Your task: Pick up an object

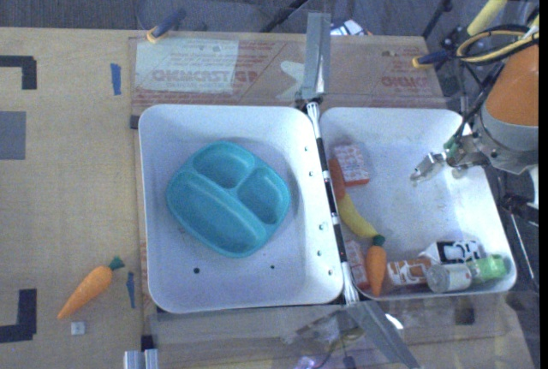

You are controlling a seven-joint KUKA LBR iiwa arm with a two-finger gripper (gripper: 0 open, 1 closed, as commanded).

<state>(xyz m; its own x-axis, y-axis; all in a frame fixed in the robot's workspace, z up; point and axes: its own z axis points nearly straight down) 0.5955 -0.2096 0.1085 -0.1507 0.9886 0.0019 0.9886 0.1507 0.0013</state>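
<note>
Fingers (428, 164) small and blurred over right bin (479, 294), grip state unclear, arm cut off.

Grey arm (505, 132) reaching in from the right, orange band above wrist, claw (437, 160) small and blurred

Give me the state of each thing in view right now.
Claw: above the right bin, nothing visibly held.
Blue divided plate: flat in the left bin.
Banana: lying in the right bin.
Carrot: lying in the right bin.
Bottle: on its side.
Second carrot: on the bench, outside the bins.
</note>
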